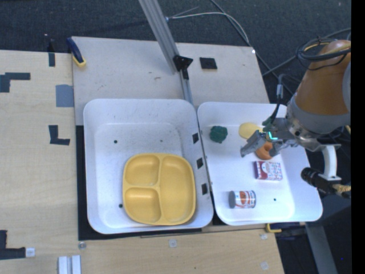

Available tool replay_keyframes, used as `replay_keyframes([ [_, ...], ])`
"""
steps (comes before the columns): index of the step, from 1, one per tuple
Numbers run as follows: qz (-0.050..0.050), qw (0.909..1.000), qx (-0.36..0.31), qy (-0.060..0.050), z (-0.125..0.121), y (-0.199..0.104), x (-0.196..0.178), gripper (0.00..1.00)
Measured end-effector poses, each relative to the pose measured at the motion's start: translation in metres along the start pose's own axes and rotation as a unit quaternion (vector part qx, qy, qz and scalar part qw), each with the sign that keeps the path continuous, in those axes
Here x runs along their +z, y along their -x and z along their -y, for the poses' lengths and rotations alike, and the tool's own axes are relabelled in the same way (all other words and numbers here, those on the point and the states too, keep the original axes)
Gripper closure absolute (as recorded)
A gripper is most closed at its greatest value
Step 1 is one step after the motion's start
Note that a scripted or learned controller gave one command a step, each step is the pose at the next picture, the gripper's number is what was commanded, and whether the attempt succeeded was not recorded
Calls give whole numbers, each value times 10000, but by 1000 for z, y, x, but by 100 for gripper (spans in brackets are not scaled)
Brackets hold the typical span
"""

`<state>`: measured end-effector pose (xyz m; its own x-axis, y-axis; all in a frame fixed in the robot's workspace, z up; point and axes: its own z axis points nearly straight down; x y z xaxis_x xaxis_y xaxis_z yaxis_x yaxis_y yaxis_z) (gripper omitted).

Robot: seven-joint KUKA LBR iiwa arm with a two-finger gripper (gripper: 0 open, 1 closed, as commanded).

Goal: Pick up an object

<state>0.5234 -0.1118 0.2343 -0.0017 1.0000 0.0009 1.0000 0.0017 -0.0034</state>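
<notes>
My gripper [261, 147] hangs low over the right bin [296, 210], with the arm coming in from the right. An orange object [264, 151] sits right at its fingertips, partly hidden by them. Just behind it lies a yellow object [247, 131]. A green object [218, 133] rests to the left, near the bin's left wall. A red and white packet [268, 170] lies in front of the gripper. A small can [243, 198] lies on its side near the bin's front.
The left bin [102, 153] holds a yellow divided plate [159, 188]. A metal pole [162, 27] slants up from between the bins at the back. Cables run across the dark floor behind the bench.
</notes>
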Motion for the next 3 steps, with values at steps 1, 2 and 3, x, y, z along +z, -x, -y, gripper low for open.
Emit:
replay_keyframes([
  [1, 1, 10000, -1, 6, 0, 0, 0, 0],
  [2, 1, 10000, 2, -20, -6, -6, 59, 0],
  [3, 1, 10000, 6, -21, -2, -4, 123, 0],
])
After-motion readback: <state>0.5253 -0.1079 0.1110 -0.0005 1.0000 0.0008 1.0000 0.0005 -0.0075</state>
